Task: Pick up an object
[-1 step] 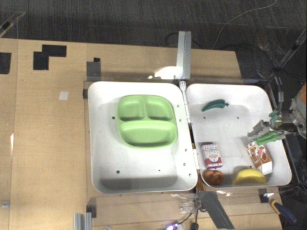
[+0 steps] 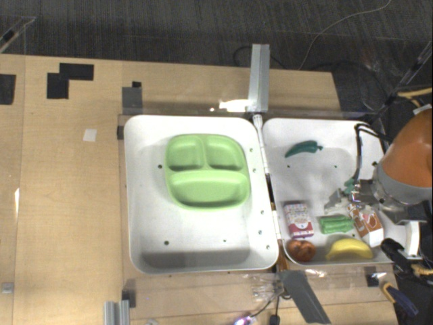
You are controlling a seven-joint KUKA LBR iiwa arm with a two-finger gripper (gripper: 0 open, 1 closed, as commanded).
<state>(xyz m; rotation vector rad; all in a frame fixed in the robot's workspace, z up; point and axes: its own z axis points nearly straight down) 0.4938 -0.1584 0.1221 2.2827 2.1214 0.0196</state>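
The right bin (image 2: 318, 171) holds several objects. A dark green pepper (image 2: 303, 148) lies near its back. Along the front lie a red and white carton (image 2: 298, 220), a green block (image 2: 335, 224), a red apple (image 2: 302, 250), a yellow banana (image 2: 350, 249) and an orange and white packet (image 2: 366, 223). My gripper (image 2: 343, 196) reaches in from the right, low over the bin, just behind the green block and beside the packet. Nothing is visibly held in it.
The left bin (image 2: 145, 235) carries a light green divided plate (image 2: 206, 170). A metal post (image 2: 260, 80) stands behind the wall between the bins. My arm's orange band (image 2: 414, 156) and cables crowd the right bin's right side.
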